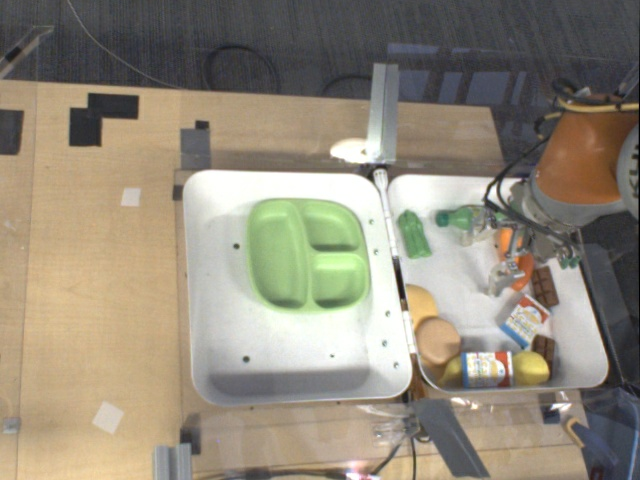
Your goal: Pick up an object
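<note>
The pale wooden table (90, 298) carries two shallow white bins set edge to edge, so that things can pass from one to the other. The left bin (215, 358) holds a single green divided tray (305, 253), smooth moulded plastic with rounded corners and three compartments, lying flat near the middle.

The right bin (455, 268) holds the loose goods, mostly gathered along its near and right sides. A flat green packet (413, 235) lies just right of the dividing rim, with a green bottle (457, 218) on its side a little farther right. At the near left corner sit a yellowish rounded piece (421, 304) and a tan, bun-like round (437, 340), touching each other. Along the near wall lies a yellow bottle with a white and red label (497, 368), glossy and cylindrical. Farther right are a small white and blue carton (524, 322) and a dark brown bar (543, 286).

The claw (510, 263) hangs over the right part of this bin, below the orange band (585, 158), reaching down among orange and grey parts. The view there is cluttered; whether the claw is released or clenched I cannot tell, and nothing can be seen held. The likeliest target, judging by position, is the carton or the bar just beside it.
</note>
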Robot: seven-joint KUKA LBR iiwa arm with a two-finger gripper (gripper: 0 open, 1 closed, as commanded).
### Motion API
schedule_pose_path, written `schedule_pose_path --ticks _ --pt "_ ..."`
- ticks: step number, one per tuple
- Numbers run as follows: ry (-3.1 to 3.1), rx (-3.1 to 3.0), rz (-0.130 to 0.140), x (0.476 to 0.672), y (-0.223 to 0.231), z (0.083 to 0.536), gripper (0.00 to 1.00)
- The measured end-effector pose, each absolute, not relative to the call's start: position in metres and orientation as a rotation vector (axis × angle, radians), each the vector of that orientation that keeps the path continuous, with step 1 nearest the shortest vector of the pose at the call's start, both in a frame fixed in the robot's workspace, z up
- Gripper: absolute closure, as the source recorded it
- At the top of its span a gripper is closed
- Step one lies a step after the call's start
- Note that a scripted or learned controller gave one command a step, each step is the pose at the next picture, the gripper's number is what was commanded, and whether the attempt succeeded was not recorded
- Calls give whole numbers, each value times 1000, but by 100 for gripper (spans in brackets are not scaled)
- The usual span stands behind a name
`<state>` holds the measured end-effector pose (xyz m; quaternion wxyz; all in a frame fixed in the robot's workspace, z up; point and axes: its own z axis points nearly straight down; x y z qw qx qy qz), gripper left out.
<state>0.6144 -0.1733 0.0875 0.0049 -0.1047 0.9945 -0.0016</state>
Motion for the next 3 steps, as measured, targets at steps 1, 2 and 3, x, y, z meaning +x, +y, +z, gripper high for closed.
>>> schedule_pose_path --ticks 1,2,3 --pt "3103 -329 -7 619 -172 99 100" --pt "3037 -797 0 547 -192 129 100" --pt "3036 -800 2 547 -191 129 0"
